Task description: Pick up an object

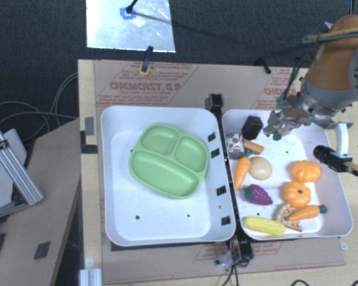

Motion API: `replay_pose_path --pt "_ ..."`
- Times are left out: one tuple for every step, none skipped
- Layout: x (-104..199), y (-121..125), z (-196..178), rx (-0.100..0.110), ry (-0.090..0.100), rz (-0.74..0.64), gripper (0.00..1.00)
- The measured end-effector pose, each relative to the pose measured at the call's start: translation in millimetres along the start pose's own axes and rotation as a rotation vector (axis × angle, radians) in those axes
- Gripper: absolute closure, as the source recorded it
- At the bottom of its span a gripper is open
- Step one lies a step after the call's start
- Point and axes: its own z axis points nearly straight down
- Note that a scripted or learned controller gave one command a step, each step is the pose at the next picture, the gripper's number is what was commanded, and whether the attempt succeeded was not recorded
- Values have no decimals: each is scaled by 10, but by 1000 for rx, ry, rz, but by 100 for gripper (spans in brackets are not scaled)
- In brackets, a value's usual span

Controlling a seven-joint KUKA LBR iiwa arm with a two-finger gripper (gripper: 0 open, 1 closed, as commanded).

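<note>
The right bin (337, 216) holds several toy foods. Among them are a black block (251, 126), a small printed can (234, 142), a carrot (241, 170), a beige ball (261, 168), purple grapes (258, 194), two orange pumpkins (305, 171) (296, 193), a second carrot (304, 213) and a corn cob (264, 225). My gripper (277, 128) hangs over the bin's far part, just right of the black block. I see nothing held in it.
A green divided plate (169, 159) lies in the left bin (116, 219). A black divider with clips (224, 159) runs between the bins. The arm's black attachment (331, 157) overhangs the right bin's right rim.
</note>
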Motion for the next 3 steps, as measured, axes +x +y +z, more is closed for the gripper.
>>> replay_pose_path --pt "484 74 69 0 -1 1 100" --pt "1025 134 97 0 -1 1 100" --pt "1474 273 -89 -2 0 1 100"
